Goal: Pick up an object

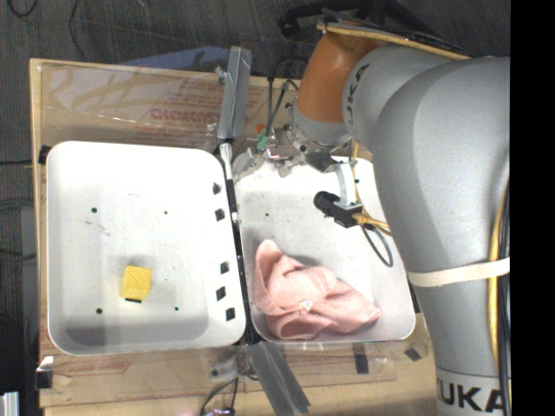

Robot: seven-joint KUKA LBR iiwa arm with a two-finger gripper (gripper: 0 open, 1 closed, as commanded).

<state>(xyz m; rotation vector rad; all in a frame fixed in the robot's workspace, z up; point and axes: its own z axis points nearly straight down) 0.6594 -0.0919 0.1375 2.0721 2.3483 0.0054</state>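
One yellow block (136, 283) lies in the left bin (69, 189); one crumpled pink cloth (308, 302) lies in the right bin (286, 211). The gripper (269, 156) hovers at the right bin's far edge, its state impossible to tell.

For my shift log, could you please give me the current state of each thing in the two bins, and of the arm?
Yellow block: lying flat in the left bin, untouched.
Pink cloth: crumpled in the right bin, not held.
Gripper: above the right bin's far edge, away from both objects.
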